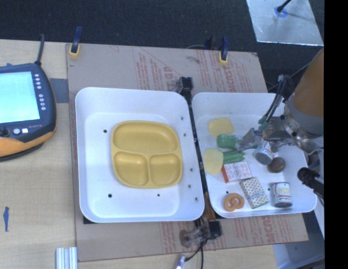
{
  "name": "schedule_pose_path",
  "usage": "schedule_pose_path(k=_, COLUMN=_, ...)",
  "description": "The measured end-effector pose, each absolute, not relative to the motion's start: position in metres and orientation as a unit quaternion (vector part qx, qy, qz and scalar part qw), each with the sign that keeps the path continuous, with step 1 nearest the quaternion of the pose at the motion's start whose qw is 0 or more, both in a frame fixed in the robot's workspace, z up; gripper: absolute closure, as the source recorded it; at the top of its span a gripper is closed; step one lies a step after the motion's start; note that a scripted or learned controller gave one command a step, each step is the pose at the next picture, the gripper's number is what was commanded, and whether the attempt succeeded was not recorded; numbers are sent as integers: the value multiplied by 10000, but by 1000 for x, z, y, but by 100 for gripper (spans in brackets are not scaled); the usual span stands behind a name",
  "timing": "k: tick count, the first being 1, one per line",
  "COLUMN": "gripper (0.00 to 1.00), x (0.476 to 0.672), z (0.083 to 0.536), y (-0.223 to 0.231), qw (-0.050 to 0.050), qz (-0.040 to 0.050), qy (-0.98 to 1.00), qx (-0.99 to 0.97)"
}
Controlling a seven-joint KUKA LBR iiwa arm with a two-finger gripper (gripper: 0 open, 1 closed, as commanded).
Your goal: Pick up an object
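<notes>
The gripper [247, 140] is lowered into the right bin [308, 206] beside a green object [226, 141]; whether its fingers are apart cannot be told

Bright, even light; white bins [89, 150] glare slightly, detail soft.

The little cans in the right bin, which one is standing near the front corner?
The can with the pale label, beside the patterned packet. The other can is silvery and lies farther back, right under the gripper.
</notes>
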State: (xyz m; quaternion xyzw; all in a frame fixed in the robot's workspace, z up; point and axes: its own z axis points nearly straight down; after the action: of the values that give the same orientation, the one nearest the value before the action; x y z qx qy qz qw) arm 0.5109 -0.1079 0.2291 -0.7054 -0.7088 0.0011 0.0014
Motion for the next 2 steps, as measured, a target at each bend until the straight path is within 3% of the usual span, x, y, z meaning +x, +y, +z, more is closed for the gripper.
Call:
schedule_pose_path(k=1, gripper=0, x=551, z=91, y=-92, qw=16, qz=20, qy=-7091, qx=-7051)
schedule_pose_path(k=2, gripper=100, x=554, z=104, y=-93, qw=-15, qz=2, qy=-7107, qx=-7035)
